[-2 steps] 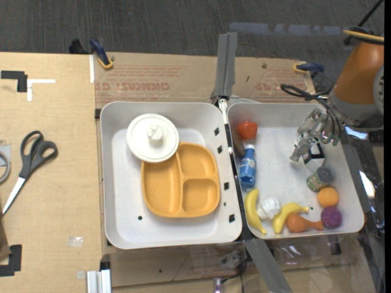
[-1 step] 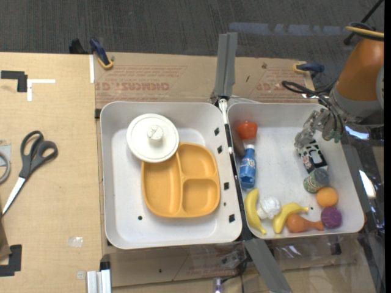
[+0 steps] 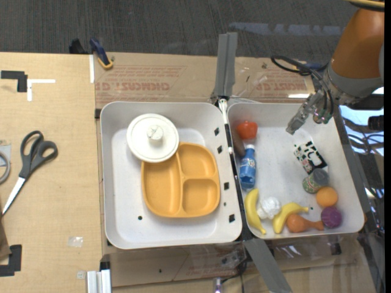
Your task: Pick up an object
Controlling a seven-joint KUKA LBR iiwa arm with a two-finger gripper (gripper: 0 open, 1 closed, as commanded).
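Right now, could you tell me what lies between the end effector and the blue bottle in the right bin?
In the camera view, only bare white bin floor lies between the end effector and the blue bottle.

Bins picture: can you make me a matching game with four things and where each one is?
Things:
1. white lid
2. yellow divided tray
3. blue bottle
4. purple ball

Places:
A. near right corner of the right bin
B. middle of the left bin
C. far part of the left bin, overlapping the tray's corner
D. along the left wall of the right bin, below a red thing

Pairs: 1-C, 2-B, 3-D, 4-A
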